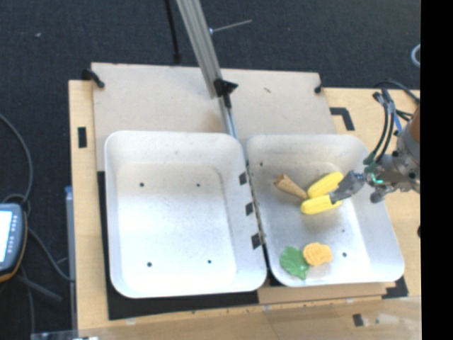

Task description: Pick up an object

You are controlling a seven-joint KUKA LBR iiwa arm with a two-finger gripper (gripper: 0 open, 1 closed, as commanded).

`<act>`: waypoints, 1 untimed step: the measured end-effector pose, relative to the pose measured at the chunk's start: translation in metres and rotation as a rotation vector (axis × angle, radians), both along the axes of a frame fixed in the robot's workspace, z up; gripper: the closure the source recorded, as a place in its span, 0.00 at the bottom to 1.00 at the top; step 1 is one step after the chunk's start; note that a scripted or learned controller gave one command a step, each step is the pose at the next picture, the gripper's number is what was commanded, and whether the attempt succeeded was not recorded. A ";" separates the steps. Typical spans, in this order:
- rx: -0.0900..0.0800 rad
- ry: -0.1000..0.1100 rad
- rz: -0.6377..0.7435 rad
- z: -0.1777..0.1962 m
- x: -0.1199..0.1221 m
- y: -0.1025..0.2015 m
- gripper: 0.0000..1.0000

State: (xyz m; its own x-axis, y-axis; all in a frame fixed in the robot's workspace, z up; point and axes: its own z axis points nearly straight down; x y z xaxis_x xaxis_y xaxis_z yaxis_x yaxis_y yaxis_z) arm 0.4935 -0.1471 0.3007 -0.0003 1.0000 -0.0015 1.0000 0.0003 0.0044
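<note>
On the tan bench (163, 98), in the right shallow white bin (368, 253), we saw the grey arm's gripper (345, 188) reaching leftward, closed on a yellow banana-shaped piece (320, 204).

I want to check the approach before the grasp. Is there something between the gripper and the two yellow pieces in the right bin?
Nothing visible stands between them. The gripper is already at the right ends of the two yellow pieces. The tan cone-shaped piece lies on their far side, to the left.
</note>
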 end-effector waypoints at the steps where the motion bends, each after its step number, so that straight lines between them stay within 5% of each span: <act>1: 0.000 0.005 -0.002 -0.042 0.004 0.000 0.00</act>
State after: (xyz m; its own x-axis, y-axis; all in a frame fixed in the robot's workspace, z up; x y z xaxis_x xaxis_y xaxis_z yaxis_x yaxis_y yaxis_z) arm 0.4978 -0.1468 0.2584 0.0014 1.0000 -0.0015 1.0000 -0.0014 -0.0009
